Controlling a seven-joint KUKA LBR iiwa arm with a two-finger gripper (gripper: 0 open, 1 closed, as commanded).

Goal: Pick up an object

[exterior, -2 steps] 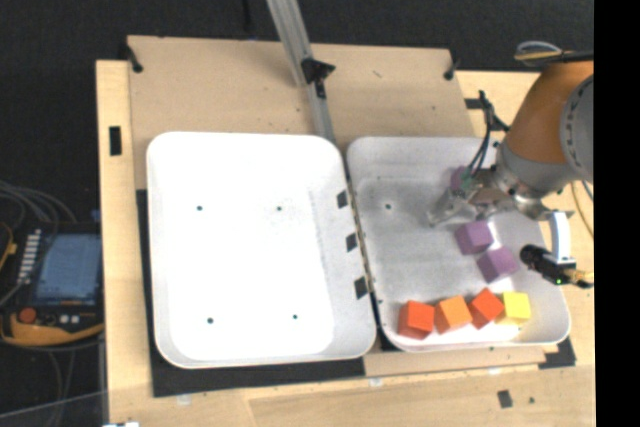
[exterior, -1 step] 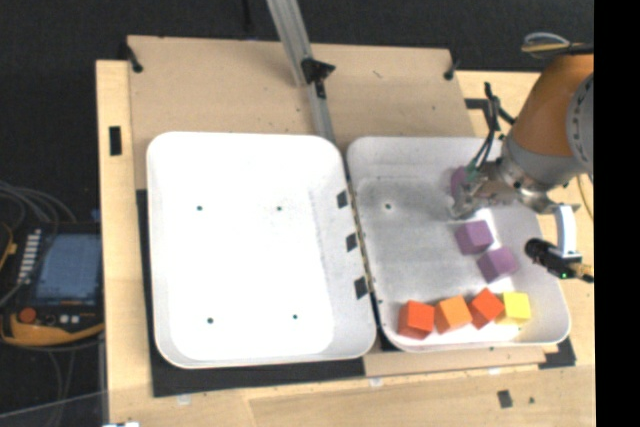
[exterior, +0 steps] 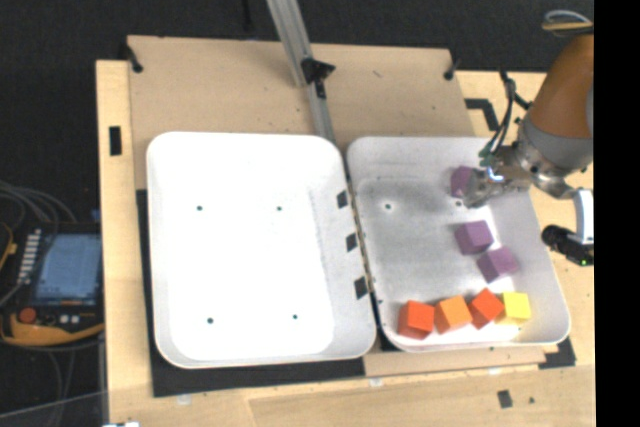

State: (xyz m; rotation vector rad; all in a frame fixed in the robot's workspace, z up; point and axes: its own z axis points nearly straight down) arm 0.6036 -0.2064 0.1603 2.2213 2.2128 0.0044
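Gripper [exterior: 478, 189] is hovering in the right bin [exterior: 400, 245], touching a purple block [exterior: 461, 181] at its nine o'clock. Finger opening: cannot tell.

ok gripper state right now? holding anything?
Gripper: low over the right bin, right beside the uppermost purple block. Cannot be told from this view whether it is open, closed or holding the block.

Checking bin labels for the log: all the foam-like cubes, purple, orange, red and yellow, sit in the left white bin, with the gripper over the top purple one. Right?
Wrong bin. The camera view shows the purple cubes, the orange cubes, the red cube and the yellow cube in the right white bin, not the left white bin. The gripper is indeed by the top purple cube.
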